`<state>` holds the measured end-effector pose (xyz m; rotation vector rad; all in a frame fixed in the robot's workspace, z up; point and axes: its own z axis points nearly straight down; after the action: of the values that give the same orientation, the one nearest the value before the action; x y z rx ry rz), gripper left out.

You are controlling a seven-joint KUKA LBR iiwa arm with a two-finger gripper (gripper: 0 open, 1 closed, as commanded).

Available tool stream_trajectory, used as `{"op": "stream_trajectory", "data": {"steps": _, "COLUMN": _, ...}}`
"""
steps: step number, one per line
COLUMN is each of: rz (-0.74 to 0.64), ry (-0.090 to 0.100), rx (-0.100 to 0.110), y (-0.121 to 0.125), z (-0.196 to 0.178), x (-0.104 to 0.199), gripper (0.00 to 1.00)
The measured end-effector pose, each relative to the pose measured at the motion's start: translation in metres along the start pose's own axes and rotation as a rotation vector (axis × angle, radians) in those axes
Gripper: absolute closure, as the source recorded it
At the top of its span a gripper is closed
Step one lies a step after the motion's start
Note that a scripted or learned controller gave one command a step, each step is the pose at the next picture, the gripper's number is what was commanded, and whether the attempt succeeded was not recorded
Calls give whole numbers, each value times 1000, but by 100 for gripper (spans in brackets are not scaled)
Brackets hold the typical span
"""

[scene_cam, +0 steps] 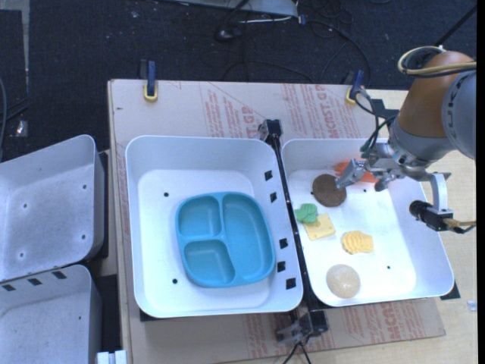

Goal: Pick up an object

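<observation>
My gripper (pixel 364 179) hangs low over the far part of the right bin (pixel 424 249), with its fingers spread. A small orange piece (pixel 368 177) shows between and just under the fingers, partly hidden by them; I cannot tell whether they touch it. A brown round disc (pixel 329 190) lies just left of the gripper. Nearer the front lie a green piece (pixel 306 213), a pale yellow square slice (pixel 320 227), a yellow ridged piece (pixel 357 242) and a beige ball (pixel 342 280).
The left bin (pixel 151 165) holds a blue divided plate (pixel 224 238). A black divider (pixel 285 203) runs between the bins. The arm's orange band (pixel 428 101) and a side bracket (pixel 433 212) stand over the right bin's far right wall.
</observation>
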<state>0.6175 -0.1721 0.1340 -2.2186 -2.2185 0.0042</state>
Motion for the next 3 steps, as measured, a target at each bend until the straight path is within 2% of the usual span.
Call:
{"op": "stream_trajectory", "data": {"steps": 1, "rz": -1, "ry": -2, "rx": -7, "y": 2, "z": -14, "x": 0, "gripper": 100}}
{"op": "stream_trajectory", "data": {"steps": 3, "rz": -4, "ry": -4, "rx": -12, "y": 2, "z": -132, "x": 2, "gripper": 100}}
